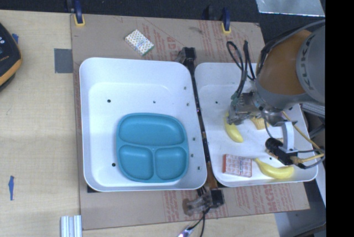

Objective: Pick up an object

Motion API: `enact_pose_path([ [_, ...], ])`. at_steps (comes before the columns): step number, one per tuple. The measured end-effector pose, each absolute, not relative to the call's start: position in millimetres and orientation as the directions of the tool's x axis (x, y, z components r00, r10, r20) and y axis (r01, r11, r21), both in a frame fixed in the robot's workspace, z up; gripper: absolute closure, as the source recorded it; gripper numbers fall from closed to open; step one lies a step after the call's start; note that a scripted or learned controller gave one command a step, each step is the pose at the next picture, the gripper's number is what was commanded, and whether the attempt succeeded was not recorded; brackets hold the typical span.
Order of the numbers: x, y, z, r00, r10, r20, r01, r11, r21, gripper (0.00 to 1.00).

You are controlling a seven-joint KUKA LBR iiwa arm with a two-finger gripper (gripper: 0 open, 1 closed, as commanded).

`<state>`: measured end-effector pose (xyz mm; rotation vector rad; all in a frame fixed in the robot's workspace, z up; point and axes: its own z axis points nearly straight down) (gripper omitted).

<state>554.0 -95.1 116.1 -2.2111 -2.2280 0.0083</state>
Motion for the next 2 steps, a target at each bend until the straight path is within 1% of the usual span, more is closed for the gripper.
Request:
enact_pose_path([
  [1, 553.8, -95, 116, -0.007, 1.000, -0.002, 1.000, 0.007, -0.006, 0.00],
  [2, 573.6, -96, 92, -0.005, 1.000, -0.001, 1.000, 0.005, -0.002, 0.00],
])
